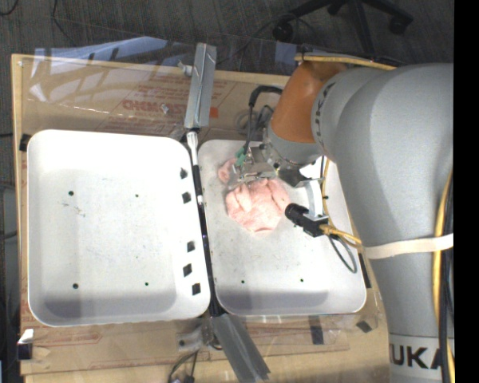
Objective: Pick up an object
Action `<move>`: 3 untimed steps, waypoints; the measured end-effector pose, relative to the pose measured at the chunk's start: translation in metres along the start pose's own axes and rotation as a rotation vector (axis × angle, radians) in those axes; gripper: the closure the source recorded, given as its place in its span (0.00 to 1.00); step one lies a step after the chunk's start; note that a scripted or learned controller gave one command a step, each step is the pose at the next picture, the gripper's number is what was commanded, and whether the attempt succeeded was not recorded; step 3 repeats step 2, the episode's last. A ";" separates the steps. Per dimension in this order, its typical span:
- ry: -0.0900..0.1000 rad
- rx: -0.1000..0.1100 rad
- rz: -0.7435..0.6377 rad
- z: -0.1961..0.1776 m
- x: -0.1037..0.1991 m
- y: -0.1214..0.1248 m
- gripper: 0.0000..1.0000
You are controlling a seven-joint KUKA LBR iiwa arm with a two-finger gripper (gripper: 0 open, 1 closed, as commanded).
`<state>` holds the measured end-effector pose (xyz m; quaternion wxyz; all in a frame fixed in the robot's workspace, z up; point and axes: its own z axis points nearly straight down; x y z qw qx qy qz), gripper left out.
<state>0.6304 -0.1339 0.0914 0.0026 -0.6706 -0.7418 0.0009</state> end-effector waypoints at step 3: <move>-0.003 -0.001 -0.269 -0.160 0.054 0.012 1.00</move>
